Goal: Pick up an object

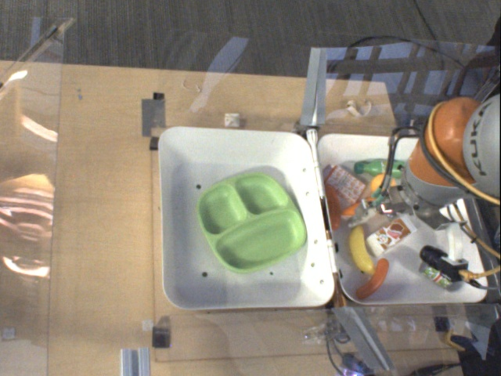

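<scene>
Since the task names no specific object, the target is my call: whatever lies closest to the gripper [382, 204]. The gripper sits low over the right bin [468, 290], in its left half, right in the clutter. Can't tell from this view whether it's open or closed, and nothing is visibly held.

Closest candidates:
- white-and-brown carton [390, 235]: just beside the gripper, toward the near edge of the bin. It may be touching, can't resolve that. It lies flat, long axis on a diagonal.
- orange piece [349, 204]: just left of the gripper, partly tucked under the red-and-white packet [344, 182].
- banana [359, 251]: near-left of the gripper, long axis running roughly far-to-near along the bin's left wall, close against the carton's left side.
- sausage [373, 279]: further toward the near edge, lying diagonal, apart from the gripper.

My read: the carton is the shortest move, a small shift toward the near edge. The grasp needs to close across its short side, so wrist yaw has to match that diagonal. Risk: the banana sits tight alongside and could get nudged or pinched in.

The left bin [178, 210] holds just the green divided plate [250, 222], well apart and not relevant to this move.
</scene>
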You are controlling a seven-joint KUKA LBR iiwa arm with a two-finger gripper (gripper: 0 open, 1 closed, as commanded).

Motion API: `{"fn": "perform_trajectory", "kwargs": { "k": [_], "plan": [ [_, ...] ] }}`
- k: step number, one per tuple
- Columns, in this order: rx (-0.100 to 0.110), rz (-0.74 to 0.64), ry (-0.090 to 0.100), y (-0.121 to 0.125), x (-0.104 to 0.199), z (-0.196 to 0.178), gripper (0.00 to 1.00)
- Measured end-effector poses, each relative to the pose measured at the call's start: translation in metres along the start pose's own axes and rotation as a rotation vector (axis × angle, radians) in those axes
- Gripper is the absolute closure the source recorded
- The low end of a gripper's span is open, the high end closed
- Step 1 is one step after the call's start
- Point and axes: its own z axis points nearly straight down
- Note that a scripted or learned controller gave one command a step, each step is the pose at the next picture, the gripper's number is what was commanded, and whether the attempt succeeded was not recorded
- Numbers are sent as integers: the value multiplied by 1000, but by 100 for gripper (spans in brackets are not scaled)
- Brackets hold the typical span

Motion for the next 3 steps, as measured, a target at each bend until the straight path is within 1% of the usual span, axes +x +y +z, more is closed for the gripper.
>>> {"fn": "perform_trajectory", "kwargs": {
  "k": [1, 2, 3],
  "plan": [
    [-8, -2, -5, 3, -1, -12, 100],
    [-8, -2, -5, 3, -1, -12, 0],
    [-7, 95, -4, 66, -14, 5, 0]
  ]
}}
